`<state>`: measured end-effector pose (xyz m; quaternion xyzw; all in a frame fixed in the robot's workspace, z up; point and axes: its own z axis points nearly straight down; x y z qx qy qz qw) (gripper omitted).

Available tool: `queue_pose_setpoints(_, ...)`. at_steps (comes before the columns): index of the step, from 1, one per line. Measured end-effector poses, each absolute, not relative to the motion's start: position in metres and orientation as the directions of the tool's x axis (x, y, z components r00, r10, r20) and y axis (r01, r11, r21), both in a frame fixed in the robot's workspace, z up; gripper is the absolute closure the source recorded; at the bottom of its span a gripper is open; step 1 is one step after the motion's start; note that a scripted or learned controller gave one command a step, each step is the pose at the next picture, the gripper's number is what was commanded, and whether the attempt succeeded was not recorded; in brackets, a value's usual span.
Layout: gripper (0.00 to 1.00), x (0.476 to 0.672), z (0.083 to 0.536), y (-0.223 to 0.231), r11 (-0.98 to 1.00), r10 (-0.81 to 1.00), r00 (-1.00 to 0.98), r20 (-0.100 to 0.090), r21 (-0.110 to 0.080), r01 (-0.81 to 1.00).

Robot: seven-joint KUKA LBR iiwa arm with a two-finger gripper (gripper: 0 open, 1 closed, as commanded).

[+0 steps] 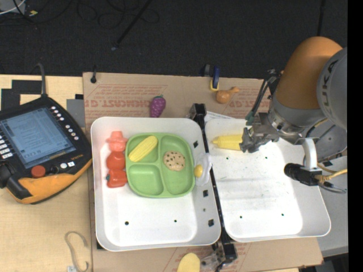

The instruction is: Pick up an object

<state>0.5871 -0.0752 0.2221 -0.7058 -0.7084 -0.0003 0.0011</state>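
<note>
Right bin (272, 220) | yellow corn-like piece (227, 143) beside end effector (248, 146) | grip state unclear

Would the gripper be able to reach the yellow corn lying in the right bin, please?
Probably yes. The gripper hangs right beside the yellow corn at the top left of the right bin, and nothing lies between them or on top of the corn.

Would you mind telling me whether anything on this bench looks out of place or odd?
Yes, several toys lie outside the bins: a purple grape bunch and an orange pear-like piece on the cardboard behind them, and a yellow lemon-like piece at the front edge. A small yellow piece sits beside the green plate.
</note>
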Motion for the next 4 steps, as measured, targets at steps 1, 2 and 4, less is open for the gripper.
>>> queue_pose_setpoints(1, 1.00, 0.605, 0.227, -0.021, 0.005, 1.000, -0.005, 0.002, 0.000, 1.000)
queue_pose_setpoints(2, 1.00, 0.603, 0.220, 0.024, 0.003, 1.000, -0.003, 0.002, -0.004, 1.000)
queue_pose_setpoints(4, 1.00, 0.597, 0.235, 0.040, 0.000, 1.000, 0.000, 0.000, -0.004, 1.000)
